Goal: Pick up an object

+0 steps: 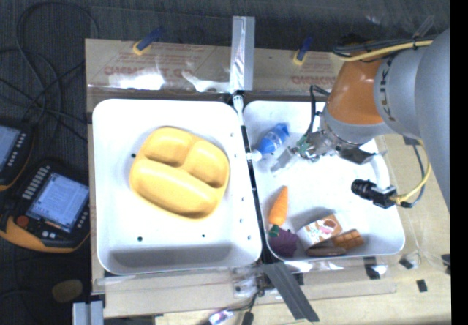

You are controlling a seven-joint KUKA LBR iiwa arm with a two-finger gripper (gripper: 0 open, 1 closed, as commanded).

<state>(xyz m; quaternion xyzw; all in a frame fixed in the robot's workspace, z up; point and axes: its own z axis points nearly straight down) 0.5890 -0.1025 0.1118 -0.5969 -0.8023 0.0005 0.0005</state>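
From the camera view, the pincer (301,148) hangs low in the right bin (380,243), just right of one blue bottle (271,141), whose long axis tilts up to the right; whether it is open or closed I cannot tell. One carrot (278,206) lies nearer the camera, and one yellow bread-shaped toy (179,170) fills the left bin (117,243).

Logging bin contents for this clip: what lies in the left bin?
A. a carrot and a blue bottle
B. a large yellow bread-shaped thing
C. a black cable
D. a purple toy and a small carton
B: the yellow bread-shaped thing lies alone in the left bin; the carrot and blue bottle lie in the right bin.
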